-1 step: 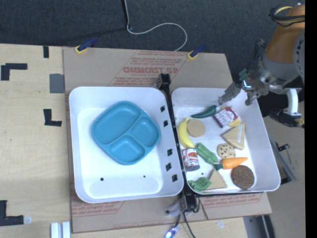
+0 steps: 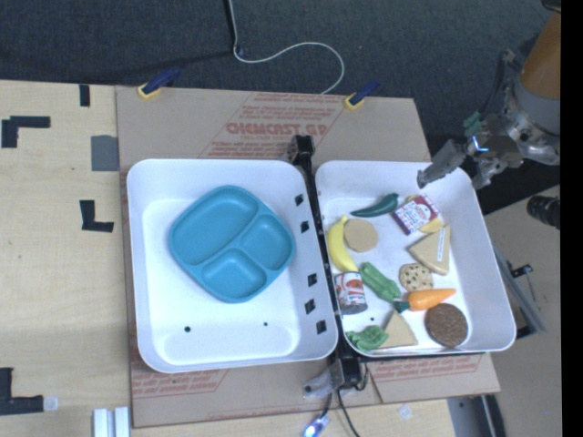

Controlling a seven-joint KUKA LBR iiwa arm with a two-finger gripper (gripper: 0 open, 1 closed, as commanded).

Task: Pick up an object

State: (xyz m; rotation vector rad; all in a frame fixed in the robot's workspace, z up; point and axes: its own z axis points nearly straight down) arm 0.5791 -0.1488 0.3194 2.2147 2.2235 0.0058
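The right bin (image 2: 487, 262) holds several toy foods: a banana (image 2: 340, 246), a round cracker (image 2: 361, 236), a dark green pepper (image 2: 374, 207), a red-labelled packet (image 2: 414, 215), a cheese wedge (image 2: 432, 247), a chocolate-chip cookie (image 2: 414, 275), a carrot (image 2: 428, 299), a brown patty (image 2: 446, 324), a small can (image 2: 351, 291) and a green pickle (image 2: 380, 281). My gripper (image 2: 446, 165) hovers over the bin's upper right corner, above and to the right of the packet, with nothing seen between its fingers.
The left bin (image 2: 146, 244) holds a blue three-compartment plate (image 2: 232, 242). Both bins rest on a cardboard sheet (image 2: 264, 126) clamped at the back. A white cable (image 2: 282, 55) loops behind. My arm (image 2: 533, 107) enters from the upper right.
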